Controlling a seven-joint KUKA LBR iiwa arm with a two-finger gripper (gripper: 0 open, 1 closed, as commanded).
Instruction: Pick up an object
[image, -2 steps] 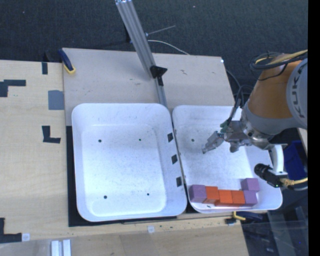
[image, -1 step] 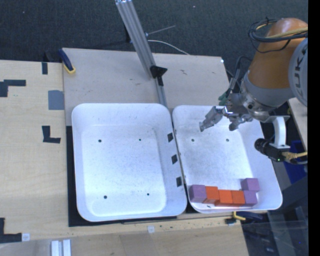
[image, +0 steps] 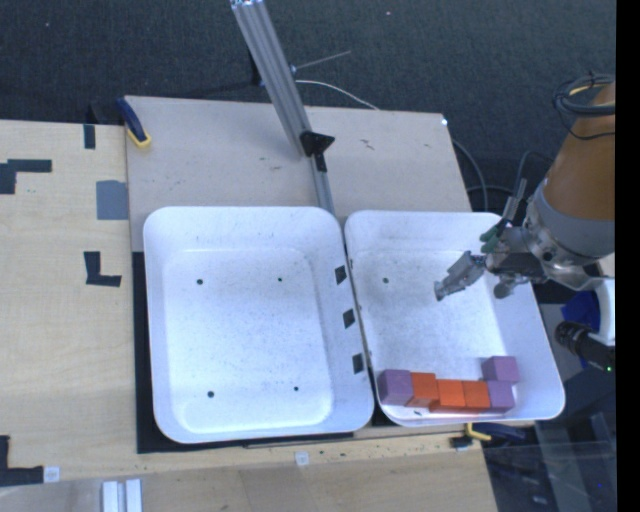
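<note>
You've got the bench (image: 250, 150) laid out under you, two white bins side by side. The left bin (image: 160, 300) is the big pale expanse on your near side of the view; the right bin (image: 400, 240) is where the action is. The arm (image: 580, 190) comes in from the right, orange band showing above the wrist, and it hangs over the upper-middle of that right bin.

The gripper (image: 450, 285) is pointing down and to the left, above bare bin floor. I can't tell from here whether it's spread or closed, and nothing is visible in it, so call the pick not yet done.

Your targets are all down in the near corner of the right bin, well apart from the gripper: a row of blocks (image: 450, 388) pressed against the front wall. Purple block (image: 396, 384) on the left end, orange blocks (image: 452, 393) in the middle, another purple block (image: 500, 372) stacked at the right end. They sit touching one another, tight against the wall, so I'd judge that an awkward grab. Everything's left to do: travel, descend, close, lift.
</note>
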